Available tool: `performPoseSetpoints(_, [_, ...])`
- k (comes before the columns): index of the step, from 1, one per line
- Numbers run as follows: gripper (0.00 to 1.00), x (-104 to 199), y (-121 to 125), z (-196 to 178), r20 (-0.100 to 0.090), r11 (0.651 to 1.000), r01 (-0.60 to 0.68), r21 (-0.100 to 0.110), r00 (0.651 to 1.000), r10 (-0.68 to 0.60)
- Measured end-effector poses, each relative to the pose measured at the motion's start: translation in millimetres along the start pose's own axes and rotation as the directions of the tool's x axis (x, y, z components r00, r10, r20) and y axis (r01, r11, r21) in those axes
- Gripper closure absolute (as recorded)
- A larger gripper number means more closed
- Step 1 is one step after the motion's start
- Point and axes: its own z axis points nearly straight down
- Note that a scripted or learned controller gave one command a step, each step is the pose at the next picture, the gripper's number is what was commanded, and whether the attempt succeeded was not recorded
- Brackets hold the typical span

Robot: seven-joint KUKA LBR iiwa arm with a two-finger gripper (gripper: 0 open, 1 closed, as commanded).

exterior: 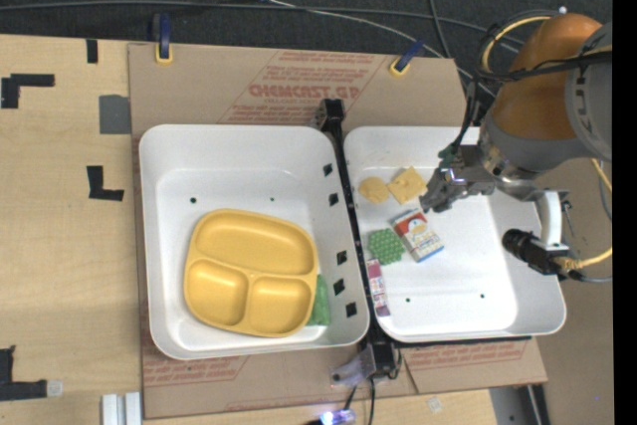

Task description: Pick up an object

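Several small items crowd the right bin (pixel 518 309). My pincer (pixel 439 195) hovers just right of the yellow cracker pieces (pixel 396 186), above the small carton (pixel 419 236); its grip state is indiscernible. Risk: descending between neighbours, I nudge rather than grasp.
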Motion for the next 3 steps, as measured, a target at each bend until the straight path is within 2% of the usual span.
performPoseSetpoints(2, [1.00,112,36,-13,-0.001,1.000,0.006,0.002,1.000,-0.006])
performPoseSetpoints(3, [1.00,167,41,-22,-0.002,1.000,0.006,0.003,1.000,-0.006])
